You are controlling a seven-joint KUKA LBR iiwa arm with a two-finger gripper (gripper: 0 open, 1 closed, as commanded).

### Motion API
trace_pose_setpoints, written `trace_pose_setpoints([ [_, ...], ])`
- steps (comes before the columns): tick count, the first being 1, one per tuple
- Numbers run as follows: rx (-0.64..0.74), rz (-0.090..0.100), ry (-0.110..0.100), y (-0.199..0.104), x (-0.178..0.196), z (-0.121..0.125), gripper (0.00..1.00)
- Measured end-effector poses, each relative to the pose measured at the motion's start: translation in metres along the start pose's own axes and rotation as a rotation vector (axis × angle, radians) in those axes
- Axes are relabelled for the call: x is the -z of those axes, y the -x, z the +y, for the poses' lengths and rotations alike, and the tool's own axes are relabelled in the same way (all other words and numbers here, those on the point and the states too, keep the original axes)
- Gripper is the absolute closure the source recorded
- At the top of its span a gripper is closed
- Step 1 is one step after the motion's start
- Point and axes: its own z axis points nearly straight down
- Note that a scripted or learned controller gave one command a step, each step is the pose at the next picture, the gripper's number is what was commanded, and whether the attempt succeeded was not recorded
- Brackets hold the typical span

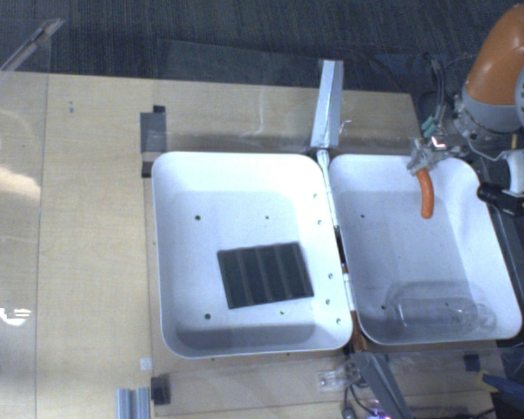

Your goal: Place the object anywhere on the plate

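Observation:
A slim orange sausage-shaped object (427,195) hangs upright over the far part of the right bin (498,260). Its top end sits between the fingers of my gripper (422,166), which is shut on it. The plate (265,274) is a dark ribbed rectangle lying flat in the near middle of the left bin (183,234). It is well to the left of the gripper and nearer the front, across the wall between the bins.
A clear plastic bottle (438,311) lies on its side at the near end of the right bin. A metal post (327,103) stands behind the seam between the bins. Cables and fittings hang by the arm at the right.

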Motion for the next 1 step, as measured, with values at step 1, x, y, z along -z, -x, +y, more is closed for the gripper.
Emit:
trace_pose_setpoints([
  [1,0.086,0.003,0.000,-0.0860,0.0447,-0.0508,1.00],
])
